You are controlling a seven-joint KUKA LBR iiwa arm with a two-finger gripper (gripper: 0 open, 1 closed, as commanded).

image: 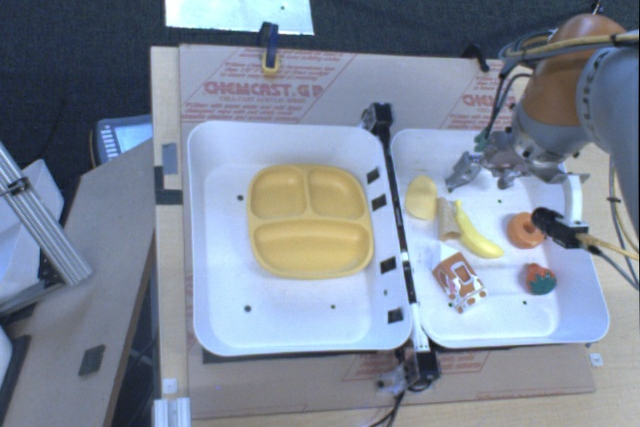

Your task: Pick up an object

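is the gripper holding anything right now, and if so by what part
Nothing is held. The gripper hangs over the back of the right bin with nothing between its fingers; the banana and the other items lie loose on the bin floor.

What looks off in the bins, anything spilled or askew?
Nothing stands out. The yellow tray lies flat in the left bin; the banana, orange ring and small box lie apart in the right bin, none spilled.

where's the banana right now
The banana lies in the right bin, near its left side, between the pale yellow piece and the orange ring.
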